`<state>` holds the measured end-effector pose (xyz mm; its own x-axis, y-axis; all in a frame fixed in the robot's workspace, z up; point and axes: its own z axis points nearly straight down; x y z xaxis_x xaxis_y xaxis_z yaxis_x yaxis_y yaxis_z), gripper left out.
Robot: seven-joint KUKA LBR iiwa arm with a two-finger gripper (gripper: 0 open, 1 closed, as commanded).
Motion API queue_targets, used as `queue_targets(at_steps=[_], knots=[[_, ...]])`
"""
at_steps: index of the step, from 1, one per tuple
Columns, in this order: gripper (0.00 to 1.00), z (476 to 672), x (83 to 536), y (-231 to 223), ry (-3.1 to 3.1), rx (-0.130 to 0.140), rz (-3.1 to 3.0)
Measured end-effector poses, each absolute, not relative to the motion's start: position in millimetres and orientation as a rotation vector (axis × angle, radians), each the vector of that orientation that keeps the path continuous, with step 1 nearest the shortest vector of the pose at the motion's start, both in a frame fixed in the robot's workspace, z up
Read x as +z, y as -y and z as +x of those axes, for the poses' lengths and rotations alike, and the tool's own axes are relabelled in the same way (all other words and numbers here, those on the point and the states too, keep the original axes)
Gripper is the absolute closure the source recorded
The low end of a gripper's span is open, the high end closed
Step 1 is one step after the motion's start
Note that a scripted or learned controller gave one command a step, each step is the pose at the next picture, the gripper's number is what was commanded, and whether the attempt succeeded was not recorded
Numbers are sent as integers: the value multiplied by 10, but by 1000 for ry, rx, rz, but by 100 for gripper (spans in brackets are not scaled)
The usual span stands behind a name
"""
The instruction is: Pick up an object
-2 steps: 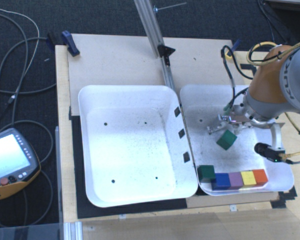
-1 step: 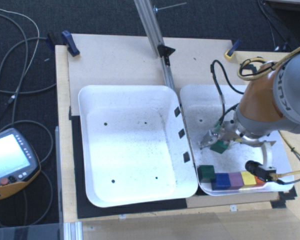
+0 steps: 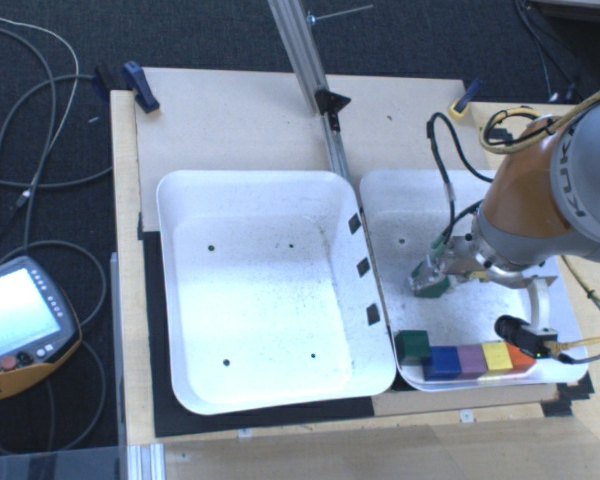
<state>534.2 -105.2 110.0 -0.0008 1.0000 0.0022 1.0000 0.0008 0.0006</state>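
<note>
- The pincer [image 3: 428, 276] hangs low over the middle of the right bin [image 3: 400, 203], at the end of the arm [image 3: 540, 198] that comes in from the right.
- Whether the pincer is wide or narrow cannot be told from this angle.
- A small dark green bit [image 3: 432, 287] shows right at the pincer's tip, touching it or just under it. Whether it is gripped cannot be told.
- Toward the near rim from the pincer, five blocks lie in a row, side by side along that rim.
- The green block [image 3: 413, 345] is the closest, just to the near side of the pincer and a little to its left.
- Next, each further right along the rim, come the blue block [image 3: 443, 362], purple block [image 3: 472, 358], yellow block [image 3: 497, 355] and orange block [image 3: 525, 361].
- All five blocks lie apart from the pincer.
- The left bin [image 3: 260, 268] sits to the pincer's left, past the wall the bins share.
</note>
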Motion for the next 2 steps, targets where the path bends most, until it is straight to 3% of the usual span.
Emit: queue_targets(at_steps=[1,2], knots=[[100,5923,2046,130,2237,-16,-2213],[100,5480,1992,-375,2224,2,-2210]])
